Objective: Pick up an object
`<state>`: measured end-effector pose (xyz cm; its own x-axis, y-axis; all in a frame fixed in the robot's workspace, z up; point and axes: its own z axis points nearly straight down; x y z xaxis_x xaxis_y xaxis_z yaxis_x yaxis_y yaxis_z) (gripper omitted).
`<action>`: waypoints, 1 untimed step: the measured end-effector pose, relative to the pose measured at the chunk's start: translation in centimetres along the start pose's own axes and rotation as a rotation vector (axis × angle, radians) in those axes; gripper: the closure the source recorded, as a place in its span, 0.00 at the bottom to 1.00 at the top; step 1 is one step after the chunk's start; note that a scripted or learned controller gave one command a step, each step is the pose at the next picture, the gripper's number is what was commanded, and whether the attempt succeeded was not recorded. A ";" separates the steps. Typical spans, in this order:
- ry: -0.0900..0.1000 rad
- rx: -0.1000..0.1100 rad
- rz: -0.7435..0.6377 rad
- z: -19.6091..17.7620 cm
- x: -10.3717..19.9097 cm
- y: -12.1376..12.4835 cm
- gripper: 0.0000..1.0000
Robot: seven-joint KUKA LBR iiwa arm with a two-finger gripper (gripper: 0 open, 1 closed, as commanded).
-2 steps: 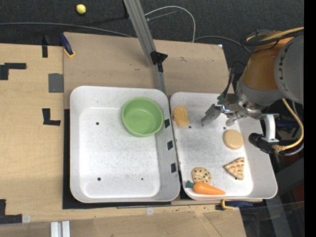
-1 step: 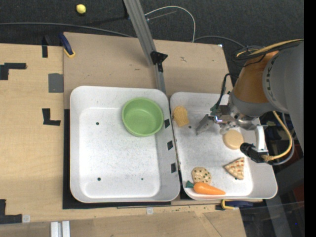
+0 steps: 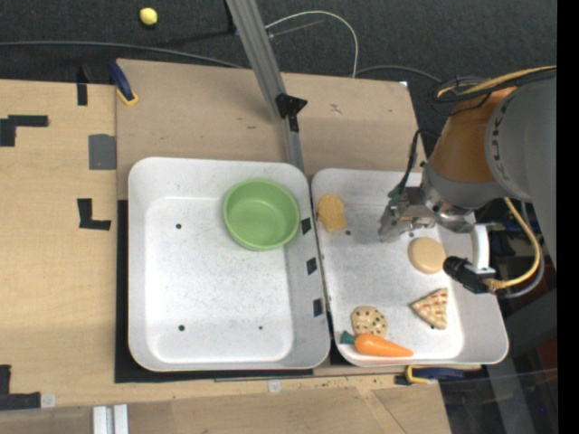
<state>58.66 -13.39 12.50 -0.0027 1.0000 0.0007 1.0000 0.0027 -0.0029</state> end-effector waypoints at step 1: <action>-0.002 -0.007 0.001 -5.2 -0.6 0.9 1.00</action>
<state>59.60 -13.98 17.69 -0.0013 1.0000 -0.0015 1.0000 0.0013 0.0042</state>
